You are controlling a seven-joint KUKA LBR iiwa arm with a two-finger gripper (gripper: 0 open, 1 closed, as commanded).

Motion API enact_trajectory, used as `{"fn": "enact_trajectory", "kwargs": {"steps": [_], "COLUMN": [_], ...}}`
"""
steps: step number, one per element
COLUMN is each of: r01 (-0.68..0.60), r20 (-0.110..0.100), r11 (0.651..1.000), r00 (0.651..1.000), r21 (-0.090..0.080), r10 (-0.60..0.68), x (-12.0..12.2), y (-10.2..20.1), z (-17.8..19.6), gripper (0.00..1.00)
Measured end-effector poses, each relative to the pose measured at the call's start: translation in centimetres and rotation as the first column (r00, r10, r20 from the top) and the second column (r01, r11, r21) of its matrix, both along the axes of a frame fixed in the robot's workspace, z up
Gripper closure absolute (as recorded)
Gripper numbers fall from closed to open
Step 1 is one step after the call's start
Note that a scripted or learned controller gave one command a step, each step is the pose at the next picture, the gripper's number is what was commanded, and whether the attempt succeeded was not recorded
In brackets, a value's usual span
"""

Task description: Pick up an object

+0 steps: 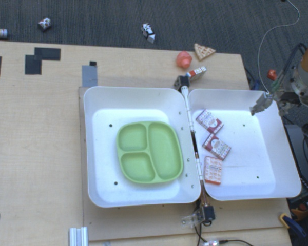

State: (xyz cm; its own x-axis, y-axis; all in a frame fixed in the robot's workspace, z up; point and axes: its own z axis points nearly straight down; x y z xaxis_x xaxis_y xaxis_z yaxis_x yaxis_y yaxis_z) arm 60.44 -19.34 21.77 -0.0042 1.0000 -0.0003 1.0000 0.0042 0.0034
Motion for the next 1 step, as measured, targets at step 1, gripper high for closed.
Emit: {"fn": "enact_trajectory", "kwargs": {"steps": [1], "r01": [0.002], "r20": [-0.003], "r11": [1.0], "r00": [1.0], "r21": [0.001], "r10": [-0.002], "x": [-3.17], "y": [0.31], "z": [-11.16], "gripper": [0.0]}}
